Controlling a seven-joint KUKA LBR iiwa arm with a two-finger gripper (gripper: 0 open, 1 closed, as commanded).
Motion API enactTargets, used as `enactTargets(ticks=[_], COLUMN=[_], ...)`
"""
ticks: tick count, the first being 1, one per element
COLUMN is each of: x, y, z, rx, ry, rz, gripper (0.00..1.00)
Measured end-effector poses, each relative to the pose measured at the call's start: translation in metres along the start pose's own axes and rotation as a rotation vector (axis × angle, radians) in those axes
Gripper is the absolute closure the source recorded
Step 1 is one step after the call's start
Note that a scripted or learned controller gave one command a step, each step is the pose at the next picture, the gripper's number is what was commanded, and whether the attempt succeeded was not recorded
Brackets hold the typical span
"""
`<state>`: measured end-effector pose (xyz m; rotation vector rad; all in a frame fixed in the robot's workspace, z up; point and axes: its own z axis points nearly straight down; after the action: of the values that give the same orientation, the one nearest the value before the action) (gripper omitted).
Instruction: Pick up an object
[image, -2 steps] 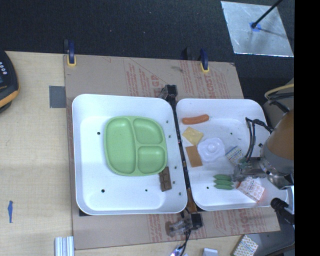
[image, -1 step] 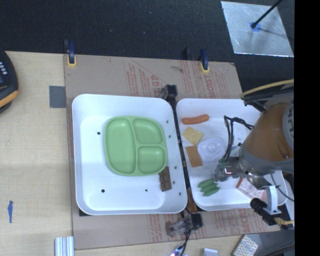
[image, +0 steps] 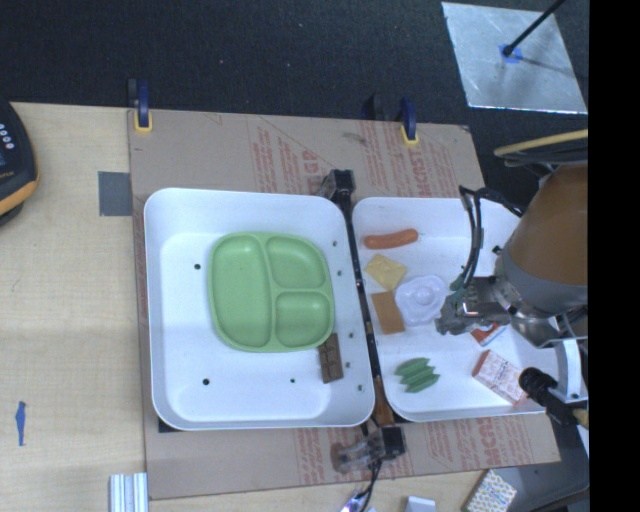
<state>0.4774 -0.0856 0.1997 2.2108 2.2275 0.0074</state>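
Note:
In the right bin (image: 440, 405) lie a reddish sausage (image: 390, 239), a yellow cheese-like wedge (image: 385, 271), a brown slab (image: 387, 311), a clear plastic cup (image: 420, 296), a green pea pod (image: 417, 375) and a pink-and-white packet (image: 497, 376). My gripper (image: 458, 319) hangs low over the right bin, just right of the clear cup and above the packet. From this slant its fingers are a dark cluster, and nothing visible sits between them.
The left bin (image: 180, 400) holds a green divided plate (image: 270, 290) and a small brown block (image: 328, 358) near its right wall. The arm's grey body and orange band (image: 555, 235) cover the right bin's right side. Clamps and cardboard surround both bins.

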Motion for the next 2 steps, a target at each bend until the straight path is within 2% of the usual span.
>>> enactTargets(ticks=[1,2], x=[-0.002,-0.074], y=[-0.001,0.050], z=[0.005,-0.010], rx=[0.009,0.002], ry=[0.000,-0.006], rz=[0.003,0.008], gripper=[0.00,0.00])
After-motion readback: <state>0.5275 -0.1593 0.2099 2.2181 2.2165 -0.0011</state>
